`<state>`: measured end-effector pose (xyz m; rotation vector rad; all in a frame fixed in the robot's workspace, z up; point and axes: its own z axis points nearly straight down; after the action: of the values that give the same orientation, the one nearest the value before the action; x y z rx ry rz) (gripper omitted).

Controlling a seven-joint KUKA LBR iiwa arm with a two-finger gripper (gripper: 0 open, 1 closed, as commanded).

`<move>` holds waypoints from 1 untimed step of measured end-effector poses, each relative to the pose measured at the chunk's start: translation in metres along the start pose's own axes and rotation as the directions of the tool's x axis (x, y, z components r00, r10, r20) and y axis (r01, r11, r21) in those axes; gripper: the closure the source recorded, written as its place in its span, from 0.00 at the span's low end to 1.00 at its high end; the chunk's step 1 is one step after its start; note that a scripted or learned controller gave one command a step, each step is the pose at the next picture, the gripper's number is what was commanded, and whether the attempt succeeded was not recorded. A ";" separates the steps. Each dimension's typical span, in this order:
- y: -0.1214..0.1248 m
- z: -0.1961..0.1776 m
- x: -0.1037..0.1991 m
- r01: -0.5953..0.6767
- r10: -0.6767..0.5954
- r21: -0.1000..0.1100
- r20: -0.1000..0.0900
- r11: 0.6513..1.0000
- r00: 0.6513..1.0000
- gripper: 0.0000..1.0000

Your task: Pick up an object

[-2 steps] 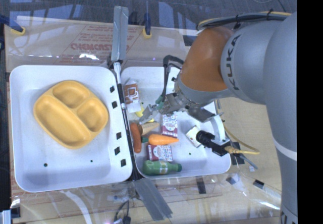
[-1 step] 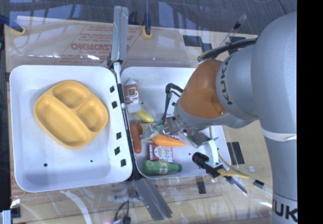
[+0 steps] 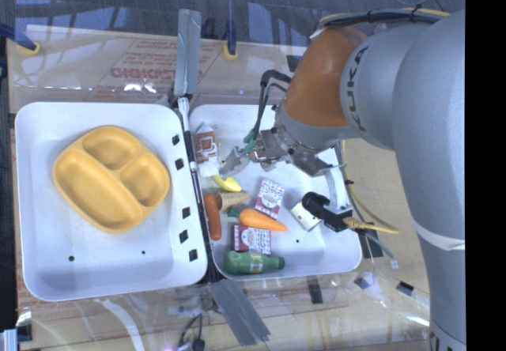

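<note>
The arm (image 3: 371,81) leans in over the right bin (image 3: 336,258), its gripper (image 3: 239,156) low above the bin's upper left, fingers slightly apart with nothing between them. Just below it lies a small yellow banana (image 3: 228,183), curved, touching a brown carton (image 3: 206,148) standing at the divider. Nearby sit a carrot (image 3: 262,220), orange with a green stub, a red sausage (image 3: 213,215), a green bottle (image 3: 253,263) and two red-and-white packets (image 3: 269,197). A yellow sectioned plate (image 3: 111,176) rests in the left bin (image 3: 47,262).
</note>
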<state>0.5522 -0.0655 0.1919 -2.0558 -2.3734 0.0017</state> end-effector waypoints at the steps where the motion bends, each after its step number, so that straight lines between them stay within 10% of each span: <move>1: 0.022 -0.054 0.014 0.336 -0.336 -0.002 0.002 0.942 0.942 0.00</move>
<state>0.5722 -0.0480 0.2460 -1.6227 -2.6913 0.0009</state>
